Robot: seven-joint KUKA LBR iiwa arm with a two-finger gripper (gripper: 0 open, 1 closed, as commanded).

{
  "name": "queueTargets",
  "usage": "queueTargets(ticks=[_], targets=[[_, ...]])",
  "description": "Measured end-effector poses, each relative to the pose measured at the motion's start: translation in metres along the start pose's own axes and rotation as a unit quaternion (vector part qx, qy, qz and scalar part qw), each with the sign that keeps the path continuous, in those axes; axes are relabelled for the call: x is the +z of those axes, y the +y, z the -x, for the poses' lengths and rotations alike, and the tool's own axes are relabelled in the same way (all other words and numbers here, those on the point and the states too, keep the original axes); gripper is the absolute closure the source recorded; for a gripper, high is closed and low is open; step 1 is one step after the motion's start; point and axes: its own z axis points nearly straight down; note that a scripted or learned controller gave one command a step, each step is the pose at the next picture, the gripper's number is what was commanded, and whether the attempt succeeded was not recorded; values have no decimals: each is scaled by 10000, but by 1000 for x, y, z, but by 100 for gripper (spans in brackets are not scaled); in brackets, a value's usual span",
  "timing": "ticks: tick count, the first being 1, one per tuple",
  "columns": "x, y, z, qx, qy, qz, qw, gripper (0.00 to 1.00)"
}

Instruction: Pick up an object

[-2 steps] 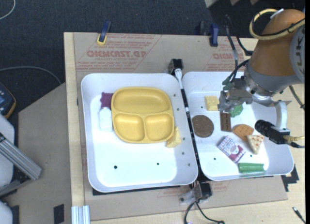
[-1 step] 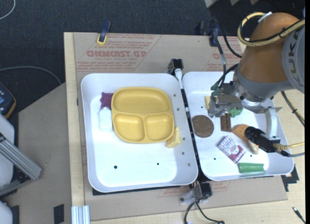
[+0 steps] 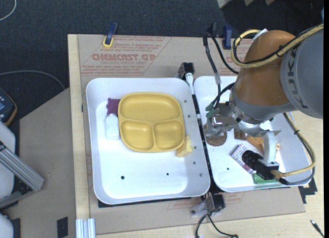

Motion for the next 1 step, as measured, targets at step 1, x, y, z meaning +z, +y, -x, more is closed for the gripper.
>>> queueTargets(ticks=[1], targets=[[-20, -2, -8, 9, -11, 48, 10000, 100]])
